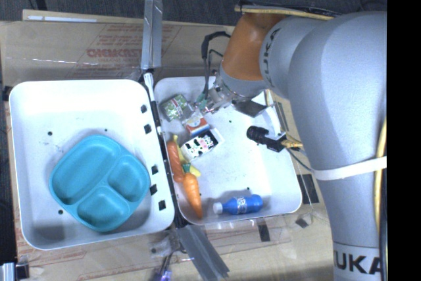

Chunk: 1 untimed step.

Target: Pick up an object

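My gripper (205, 102) is low in the back left part of the right bin (283, 174), under the orange wrist band. It hangs right beside a crinkled green and silver packet (174, 106) and just above a small red and white item (196, 120). A white card with black markings (200, 141) lies a little nearer the front. Two carrots (173, 158) (191, 192) lie along the bin's left wall. A blue bottle with a white cap (240, 204) lies on its side near the front wall. The arm hides whether anything sits in the gripper.
The left bin (39, 108) holds a blue divided plate (99, 182) in its front half. A grey metal bar (152, 33) stands behind the join of the two bins. The big grey arm covers the right side of the view.
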Each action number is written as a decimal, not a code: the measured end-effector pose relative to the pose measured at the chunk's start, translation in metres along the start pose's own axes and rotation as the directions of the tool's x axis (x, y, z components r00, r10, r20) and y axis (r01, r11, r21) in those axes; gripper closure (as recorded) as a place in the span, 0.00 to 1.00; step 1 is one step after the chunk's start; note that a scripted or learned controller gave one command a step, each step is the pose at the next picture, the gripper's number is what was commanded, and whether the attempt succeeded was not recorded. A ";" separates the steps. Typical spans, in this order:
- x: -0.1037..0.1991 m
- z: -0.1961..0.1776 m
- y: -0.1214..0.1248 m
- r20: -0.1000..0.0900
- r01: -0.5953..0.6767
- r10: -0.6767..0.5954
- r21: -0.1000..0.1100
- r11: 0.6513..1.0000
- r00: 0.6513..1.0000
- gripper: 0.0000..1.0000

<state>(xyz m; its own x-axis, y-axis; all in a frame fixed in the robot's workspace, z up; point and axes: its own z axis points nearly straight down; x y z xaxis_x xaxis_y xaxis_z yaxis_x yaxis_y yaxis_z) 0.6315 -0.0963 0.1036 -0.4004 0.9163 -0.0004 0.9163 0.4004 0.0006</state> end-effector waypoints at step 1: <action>0.053 -0.089 0.051 -0.001 0.152 -0.152 0.001 0.988 0.988 1.00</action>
